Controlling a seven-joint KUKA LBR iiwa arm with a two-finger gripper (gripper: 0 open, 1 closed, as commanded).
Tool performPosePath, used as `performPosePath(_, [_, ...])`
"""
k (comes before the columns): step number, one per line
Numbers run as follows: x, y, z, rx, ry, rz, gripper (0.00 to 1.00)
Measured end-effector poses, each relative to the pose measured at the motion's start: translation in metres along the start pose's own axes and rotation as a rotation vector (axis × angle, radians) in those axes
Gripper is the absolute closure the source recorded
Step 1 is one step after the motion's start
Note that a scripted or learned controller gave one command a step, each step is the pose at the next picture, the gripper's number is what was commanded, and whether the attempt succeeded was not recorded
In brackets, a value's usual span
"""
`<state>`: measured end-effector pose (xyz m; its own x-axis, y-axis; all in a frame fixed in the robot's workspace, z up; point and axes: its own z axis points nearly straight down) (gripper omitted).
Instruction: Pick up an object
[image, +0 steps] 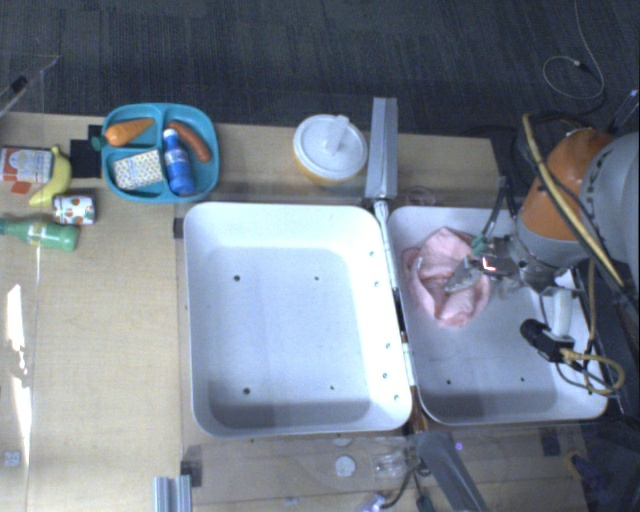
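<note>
- Pink cloth (446, 275) lies crumpled in the right bin (500, 390), far-left part, close to the wall shared with the left bin (290, 320).
- Hand (468, 277) is down at the cloth's right edge, touching or just over it; arm comes in from the right.
- Fingers: can't tell whether apart or together, too small and dark against the folds.
- Cloth's bulk lies left of the hand, long axis running far-to-near.

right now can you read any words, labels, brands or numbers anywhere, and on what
None can be read.
The carton, the small can and the blue bottle in the divided tray bear print, all too small and blurred to make out.
</note>
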<state>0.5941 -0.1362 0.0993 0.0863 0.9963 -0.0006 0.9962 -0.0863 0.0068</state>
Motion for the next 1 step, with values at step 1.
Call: performPosePath(1, [0.0353,0.0094,0.0059,-0.012,-0.002,-0.243,0.00])
